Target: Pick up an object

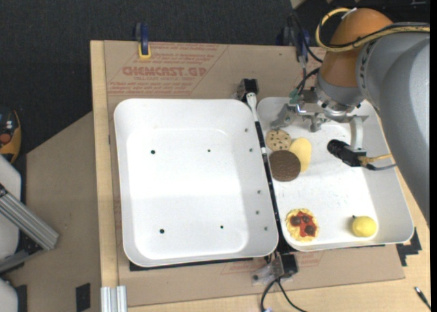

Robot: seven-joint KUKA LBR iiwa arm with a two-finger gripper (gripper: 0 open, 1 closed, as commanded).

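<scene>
The right bin (341, 201) holds several toy foods. A tan chip cookie (278, 140) lies at its far left, with a dark brown round disc (285, 165) just in front of it. A pale yellow piece (302, 151) touches the disc's right side. Near the front edge sit a small pizza (302, 224) and a yellow lemon (364, 226). My gripper (298, 122) hangs over the bin's far end, just behind the cookie and the yellow piece. It is open, with nothing between its fingers (278, 121).
The left bin (184, 181) stands beside the right one, and their rims meet along a black divider strip (263, 160). The big grey arm (403, 92) covers the right bin's far right corner. Both bins rest on a cardboard sheet (164, 65).
</scene>
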